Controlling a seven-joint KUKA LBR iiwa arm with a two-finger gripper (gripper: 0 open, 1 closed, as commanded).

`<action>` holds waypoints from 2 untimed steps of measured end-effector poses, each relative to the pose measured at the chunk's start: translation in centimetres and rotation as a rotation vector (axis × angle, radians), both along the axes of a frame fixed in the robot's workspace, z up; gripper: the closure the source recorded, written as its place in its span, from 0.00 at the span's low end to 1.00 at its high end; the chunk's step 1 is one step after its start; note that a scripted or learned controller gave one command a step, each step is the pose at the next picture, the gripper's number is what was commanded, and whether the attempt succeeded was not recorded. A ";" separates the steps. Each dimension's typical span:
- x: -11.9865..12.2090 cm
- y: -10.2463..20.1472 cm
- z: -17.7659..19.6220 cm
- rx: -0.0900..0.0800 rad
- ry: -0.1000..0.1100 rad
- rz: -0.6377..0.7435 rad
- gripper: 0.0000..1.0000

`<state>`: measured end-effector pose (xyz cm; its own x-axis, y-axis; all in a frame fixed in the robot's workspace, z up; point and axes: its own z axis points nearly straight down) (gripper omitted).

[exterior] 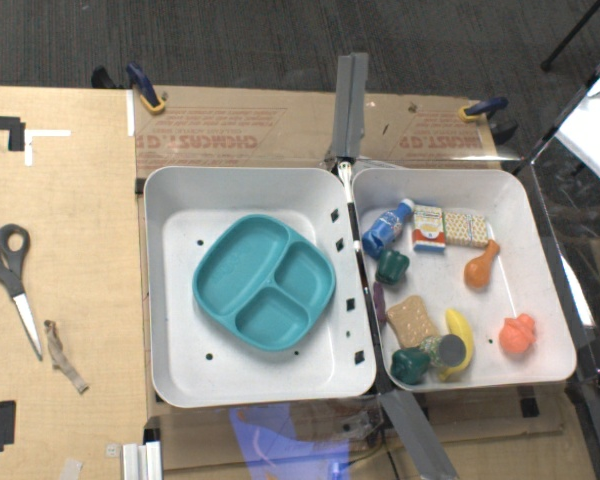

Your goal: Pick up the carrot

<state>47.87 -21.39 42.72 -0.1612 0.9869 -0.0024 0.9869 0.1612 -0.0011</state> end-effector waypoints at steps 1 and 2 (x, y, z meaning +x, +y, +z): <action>11.1 -0.8 -2.9 0.000 0.000 0.370 1.00; 18.1 -0.7 -0.2 -0.001 -0.003 0.674 1.00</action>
